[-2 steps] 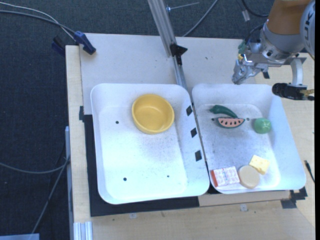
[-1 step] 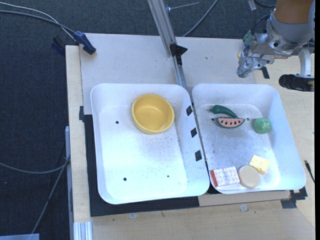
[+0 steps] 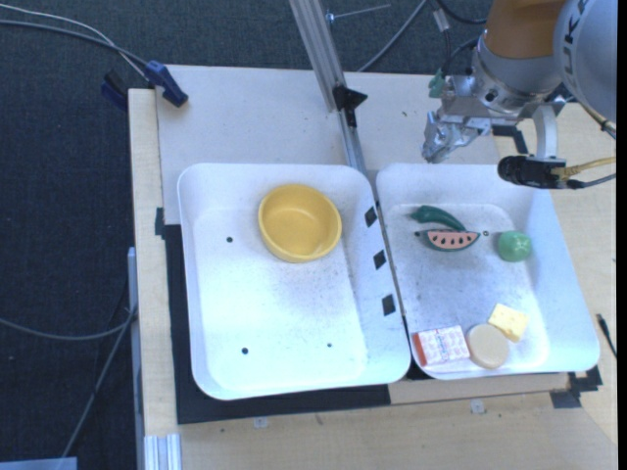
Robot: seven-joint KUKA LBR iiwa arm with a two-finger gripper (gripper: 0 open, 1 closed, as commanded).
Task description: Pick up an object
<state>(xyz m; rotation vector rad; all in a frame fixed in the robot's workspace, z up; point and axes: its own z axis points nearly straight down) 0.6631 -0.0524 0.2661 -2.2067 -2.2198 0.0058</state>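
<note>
My gripper (image 3: 438, 149) hangs over the far rim of the right bin (image 3: 563, 292), above and behind the objects, with nothing between its fingers. In that bin lie a watermelon slice (image 3: 451, 240) with a dark green pepper (image 3: 438, 217) just behind it, and a green ball (image 3: 513, 246) to their right. Near the front edge sit a yellow cheese wedge (image 3: 507, 320), a round tan disc (image 3: 488, 346) and a red-and-white packet (image 3: 440, 346). A yellow bowl (image 3: 299, 222) stands in the left bin (image 3: 225, 321).
A slanted metal pole (image 3: 328, 62) rises from between the two bins. A blue clamp (image 3: 165, 82) sits at the bench's far left corner. Cables run over the dark floor at left.
</note>
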